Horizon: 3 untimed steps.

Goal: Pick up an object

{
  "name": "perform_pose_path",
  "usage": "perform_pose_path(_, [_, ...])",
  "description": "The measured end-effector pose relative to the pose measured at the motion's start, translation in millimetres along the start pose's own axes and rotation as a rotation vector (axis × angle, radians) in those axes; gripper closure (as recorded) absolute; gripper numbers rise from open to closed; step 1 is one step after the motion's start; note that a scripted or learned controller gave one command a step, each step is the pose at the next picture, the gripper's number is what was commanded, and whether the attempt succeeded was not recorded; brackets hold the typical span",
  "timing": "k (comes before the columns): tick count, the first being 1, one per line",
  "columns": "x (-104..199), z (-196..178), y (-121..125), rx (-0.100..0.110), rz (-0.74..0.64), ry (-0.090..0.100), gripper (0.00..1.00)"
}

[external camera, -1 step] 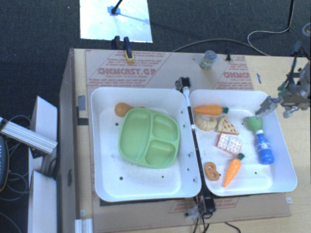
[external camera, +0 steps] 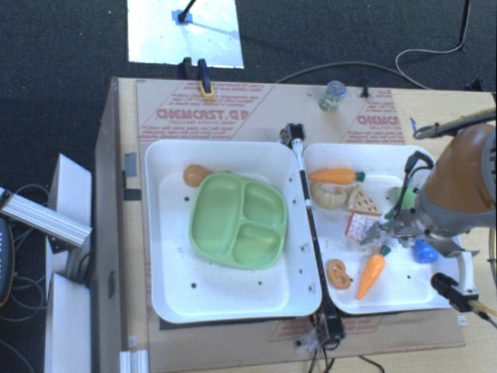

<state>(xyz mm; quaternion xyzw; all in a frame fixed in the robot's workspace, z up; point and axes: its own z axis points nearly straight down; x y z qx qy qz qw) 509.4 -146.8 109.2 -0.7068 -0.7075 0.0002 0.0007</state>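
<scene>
Careful: your hand [external camera: 382, 238] hovers by the orange carrot [external camera: 371, 275]; grip state unreadable, and crowding toys could deflect it.

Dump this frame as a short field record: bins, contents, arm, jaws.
left bin: green divided plate; orange ball at its far-left edge
right bin: carrot at far side, second carrot near front, bread piece, pizza slice, small red-and-white box, orange slice, blue object, green object
arm: over right bin, from the right
gripper: low beside the box; jaws state unclear
</scene>
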Motion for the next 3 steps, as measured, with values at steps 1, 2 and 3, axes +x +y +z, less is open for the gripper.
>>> perform_pose_path(1, [29.4,25.3,-22.7,-0.002,-0.001,0.000,0.00])
perform_pose_path(2, [29.5,14.6,-21.5,-0.005,-0.002,0.000,1.00])
perform_pose_path(3, [105.5,-75.5,9.9,-0.004,-0.003,0.000,1.00])
